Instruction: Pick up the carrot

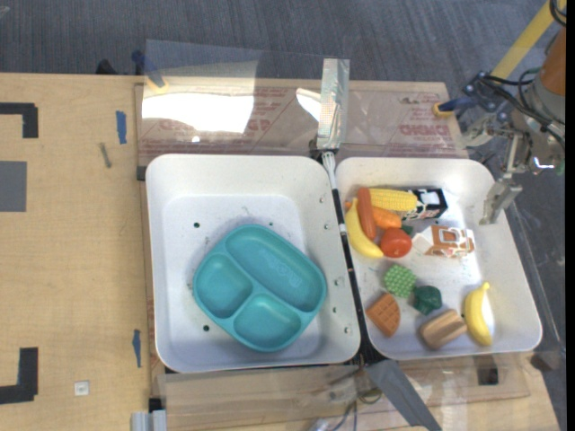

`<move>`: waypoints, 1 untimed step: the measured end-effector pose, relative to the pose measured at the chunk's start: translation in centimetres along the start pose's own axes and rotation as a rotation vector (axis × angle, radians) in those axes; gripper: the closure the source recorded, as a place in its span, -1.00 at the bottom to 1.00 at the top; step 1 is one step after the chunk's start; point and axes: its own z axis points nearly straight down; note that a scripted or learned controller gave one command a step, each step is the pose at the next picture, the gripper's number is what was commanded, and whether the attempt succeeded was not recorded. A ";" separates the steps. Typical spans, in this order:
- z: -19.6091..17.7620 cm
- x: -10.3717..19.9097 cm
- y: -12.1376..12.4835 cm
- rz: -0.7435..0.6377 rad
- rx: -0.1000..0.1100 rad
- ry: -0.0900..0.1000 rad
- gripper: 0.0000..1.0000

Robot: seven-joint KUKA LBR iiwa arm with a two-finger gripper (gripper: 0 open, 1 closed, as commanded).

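Note:
The carrot [365, 210] is a slim orange-red piece lying lengthwise near the left wall of the right bin [526, 285]. It sits between a yellow banana [359, 233] and a corn cob [393, 200], with a red tomato [395, 243] just below it. My gripper [494, 208] hangs over the right bin's upper right corner, well to the right of the carrot and apart from every item. Nothing shows in it.
The right bin also holds a black and white box [429, 203], an orange and white box [450, 241], green broccoli [400, 281], a dark green piece [428, 299], a waffle [384, 313], a bread roll [442, 329] and a second banana [479, 314]. A teal divided plate [259, 285] lies in the left bin [171, 205].

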 end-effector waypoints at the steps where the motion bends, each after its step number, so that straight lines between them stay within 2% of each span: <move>1: 6.1 0.8 7.5 0.043 -0.005 0.007 -1.00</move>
